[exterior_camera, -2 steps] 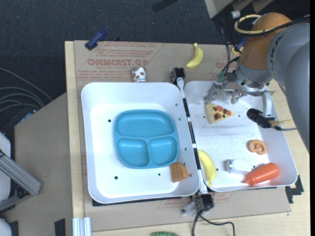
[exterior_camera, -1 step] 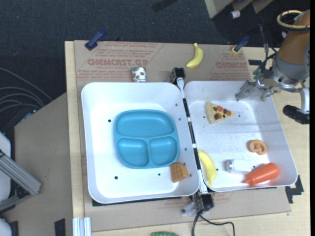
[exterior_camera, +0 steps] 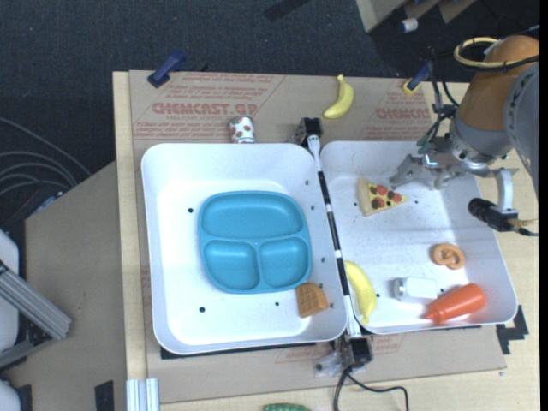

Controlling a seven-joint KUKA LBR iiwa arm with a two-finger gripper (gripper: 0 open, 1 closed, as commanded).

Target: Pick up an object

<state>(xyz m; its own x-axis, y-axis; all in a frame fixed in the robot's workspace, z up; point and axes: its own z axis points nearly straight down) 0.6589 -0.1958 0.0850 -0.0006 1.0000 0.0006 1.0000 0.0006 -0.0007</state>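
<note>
Yellow-crusted pizza slice (exterior_camera: pixel 378 197) lying in the right bin (exterior_camera: pixel 505 268), near and at about eight o'clock from the gripper (exterior_camera: pixel 425 166), point toward two o'clock; gripper spread wide, holding nothing.

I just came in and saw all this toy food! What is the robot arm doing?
The robot arm reaches in from the right, and its end effector hovers in the right bin, just beside the toy pizza slice. It isn't holding anything. A pretzel, a carrot, a small white tube and a banana lie in that bin too. The left bin holds a blue divided plate and a cracker.
</note>
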